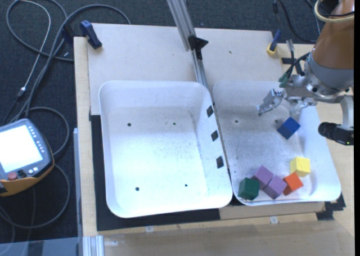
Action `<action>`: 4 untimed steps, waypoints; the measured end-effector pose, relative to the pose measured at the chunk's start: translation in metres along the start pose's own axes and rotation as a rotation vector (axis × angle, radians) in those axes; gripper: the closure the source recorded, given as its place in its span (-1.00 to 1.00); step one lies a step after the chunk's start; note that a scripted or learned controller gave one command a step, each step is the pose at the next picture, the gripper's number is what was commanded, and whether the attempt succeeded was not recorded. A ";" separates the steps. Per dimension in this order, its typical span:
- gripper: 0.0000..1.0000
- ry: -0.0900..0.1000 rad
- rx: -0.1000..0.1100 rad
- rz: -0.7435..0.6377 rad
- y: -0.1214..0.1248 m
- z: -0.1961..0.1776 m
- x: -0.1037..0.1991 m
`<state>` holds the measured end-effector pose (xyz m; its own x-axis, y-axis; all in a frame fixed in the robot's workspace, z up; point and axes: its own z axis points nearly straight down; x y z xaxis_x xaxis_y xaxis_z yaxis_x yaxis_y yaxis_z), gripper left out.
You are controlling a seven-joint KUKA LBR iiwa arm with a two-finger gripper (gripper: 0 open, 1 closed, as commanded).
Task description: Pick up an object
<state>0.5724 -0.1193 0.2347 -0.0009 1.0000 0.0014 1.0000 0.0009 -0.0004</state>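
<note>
Hovering beside the blue cube, the gripper.

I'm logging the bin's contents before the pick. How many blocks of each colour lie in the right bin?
Blue block: 1
Yellow block: 1
Orange block: 1
Purple blocks: 2
Green block: 1
Total: 6

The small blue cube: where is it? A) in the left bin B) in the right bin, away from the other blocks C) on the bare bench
B: the small blue cube lies in the right white bin, apart from the cluster of coloured blocks near its front edge.
</note>
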 end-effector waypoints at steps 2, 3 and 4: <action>-1.00 -0.003 -0.003 0.001 0.026 0.121 -0.096; -1.00 0.003 0.004 -0.003 0.003 0.136 -0.044; 1.00 0.001 0.000 -0.001 0.004 0.124 -0.047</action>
<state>0.5762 -0.1657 0.1104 -0.0017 1.0000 0.0022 1.0000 0.0017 -0.0001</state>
